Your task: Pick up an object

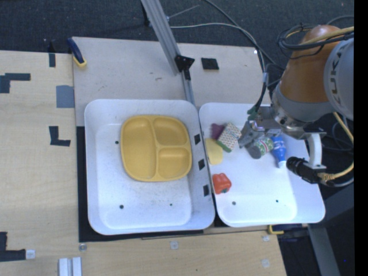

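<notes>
The grey two-finger gripper hangs low over the upper right part of the shallow white right bin, at about two o'clock from that bin's middle. Whether it is open or closed cannot be told from this angle, and nothing can be seen held in it.

The shallow white left bin holds a yellow plastic plate with three compartments, lying flat, slightly toward twelve o'clock of the bin's middle.

In the right bin, a pale yellow rounded object lies by the left wall, with a small red-orange object at six o'clock from it. A dark purple object and a speckled beige block sit at twelve to one o'clock. Just beside the gripper, at four o'clock, are a greenish can-like item and a blue bottle-like object.
</notes>
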